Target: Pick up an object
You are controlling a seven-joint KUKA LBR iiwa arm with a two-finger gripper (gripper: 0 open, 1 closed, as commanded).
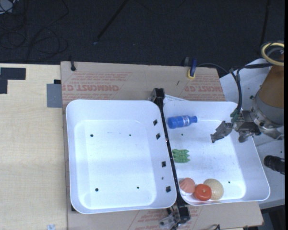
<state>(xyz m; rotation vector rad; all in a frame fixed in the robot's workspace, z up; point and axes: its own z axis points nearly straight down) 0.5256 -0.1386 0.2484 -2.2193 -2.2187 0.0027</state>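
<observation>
Right now, the jaws (229, 131) are seen open and holding nothing, above the right side of the right bin (249, 176). A blue bottle (182, 121) is found near the bin's back left corner, lying on its side, its long way pointing left to right. It lies to the left of the jaws, so a reach that way is probably called for. A green toy (180, 155) and three round things (201, 189) are kept nearer the front edge.
</observation>
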